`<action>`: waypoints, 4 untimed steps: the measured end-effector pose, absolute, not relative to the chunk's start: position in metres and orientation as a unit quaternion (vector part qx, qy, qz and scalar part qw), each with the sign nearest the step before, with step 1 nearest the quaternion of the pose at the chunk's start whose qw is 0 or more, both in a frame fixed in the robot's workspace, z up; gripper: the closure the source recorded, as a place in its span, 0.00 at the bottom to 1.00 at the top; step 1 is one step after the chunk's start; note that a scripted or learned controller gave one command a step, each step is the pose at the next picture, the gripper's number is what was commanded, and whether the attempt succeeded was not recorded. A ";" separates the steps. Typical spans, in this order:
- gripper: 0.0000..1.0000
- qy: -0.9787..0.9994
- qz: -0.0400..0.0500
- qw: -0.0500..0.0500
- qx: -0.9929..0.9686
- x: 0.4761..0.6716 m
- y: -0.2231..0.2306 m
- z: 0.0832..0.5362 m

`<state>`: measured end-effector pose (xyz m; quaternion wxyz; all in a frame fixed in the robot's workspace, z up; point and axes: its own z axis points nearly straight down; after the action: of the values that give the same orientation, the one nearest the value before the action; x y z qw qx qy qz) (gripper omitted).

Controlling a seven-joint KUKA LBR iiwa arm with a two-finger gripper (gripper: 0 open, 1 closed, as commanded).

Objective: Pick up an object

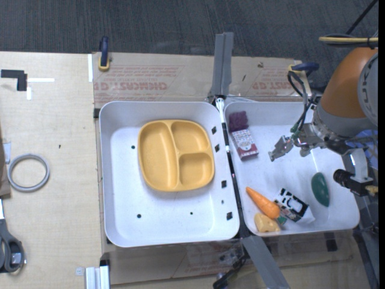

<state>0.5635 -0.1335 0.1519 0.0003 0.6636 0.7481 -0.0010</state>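
Two white bins sat side by side; the left bin [114,215] held a yellow divided plate [176,155], broad and stiff, its rim the only purchase for a two-finger claw, so a poor candidate. The right bin [343,221] carried the likelier picks, and no single one was marked out as the target. The small carton [245,143] lay near the divider, probably light and rigid, best pinched across its narrow sides; just above it the purple item [238,120] looked soft-textured, though too small to judge. The green object [320,189] lay toward the right wall, smooth and rounded, apt to slip unless gripped across its short axis. The carrot [263,201] lay slanted near the front, tapered, safest taken at its thick middle; the black-and-white packet [293,205] touched it, and a yellow piece [266,223] sat just beside its tip. The gripper [289,147] hung over open bin floor with fingers spread and nothing between them.
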 end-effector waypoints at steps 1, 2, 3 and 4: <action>0.00 0.736 -0.001 -0.001 0.677 0.483 -0.132 0.091; 0.00 0.660 -0.001 -0.001 0.751 0.477 -0.117 0.090; 0.00 0.718 -0.001 0.000 0.696 0.478 -0.207 0.156; 0.00 0.593 0.000 -0.005 0.805 0.478 -0.206 0.090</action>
<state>0.4776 -0.2058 0.0900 -0.0051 0.8055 0.5926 0.0000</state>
